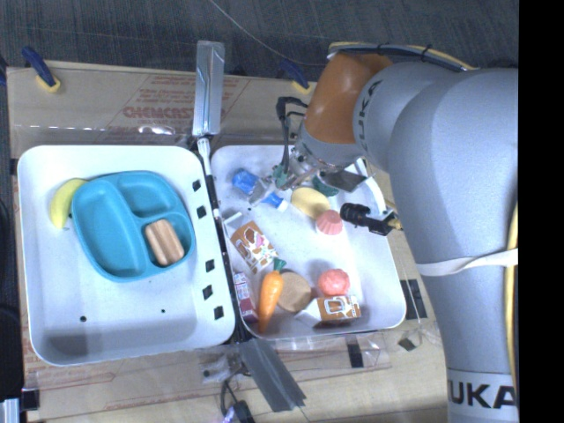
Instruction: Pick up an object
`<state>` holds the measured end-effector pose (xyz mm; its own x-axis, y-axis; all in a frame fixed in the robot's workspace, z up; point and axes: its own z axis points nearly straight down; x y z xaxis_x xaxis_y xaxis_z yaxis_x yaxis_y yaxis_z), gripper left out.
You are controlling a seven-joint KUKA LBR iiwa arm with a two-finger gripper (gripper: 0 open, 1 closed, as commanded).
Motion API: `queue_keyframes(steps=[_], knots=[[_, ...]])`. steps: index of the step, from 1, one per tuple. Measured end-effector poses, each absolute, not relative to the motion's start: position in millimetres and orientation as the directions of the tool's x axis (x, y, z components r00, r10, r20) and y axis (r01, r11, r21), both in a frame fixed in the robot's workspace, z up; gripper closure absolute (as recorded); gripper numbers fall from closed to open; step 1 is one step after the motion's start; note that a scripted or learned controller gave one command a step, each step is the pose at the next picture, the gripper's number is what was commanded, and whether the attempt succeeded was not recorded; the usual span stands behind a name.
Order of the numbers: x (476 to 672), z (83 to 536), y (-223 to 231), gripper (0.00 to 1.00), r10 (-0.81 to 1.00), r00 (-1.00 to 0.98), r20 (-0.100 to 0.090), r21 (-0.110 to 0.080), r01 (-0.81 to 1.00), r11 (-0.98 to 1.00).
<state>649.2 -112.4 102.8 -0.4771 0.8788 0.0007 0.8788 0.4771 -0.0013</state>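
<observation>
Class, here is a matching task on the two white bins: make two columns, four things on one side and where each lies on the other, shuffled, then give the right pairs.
Things:
1. yellow banana
2. brown bread-shaped toy
3. orange toy carrot
4. small blue toy

Places:
A. right bin, near its front edge
B. inside a compartment of the blue divided plate
C. right bin, far part, beside the gripper
D. left bin, against the blue plate's left rim

Pairs: 1-D, 2-B, 3-A, 4-C
</observation>
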Motion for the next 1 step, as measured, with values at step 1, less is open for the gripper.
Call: queue_keyframes(steps=[1], knots=[[642.6,250.4,-60.3,1.00,0.878,-0.479,-0.006,0.011,0.878,0.479]])
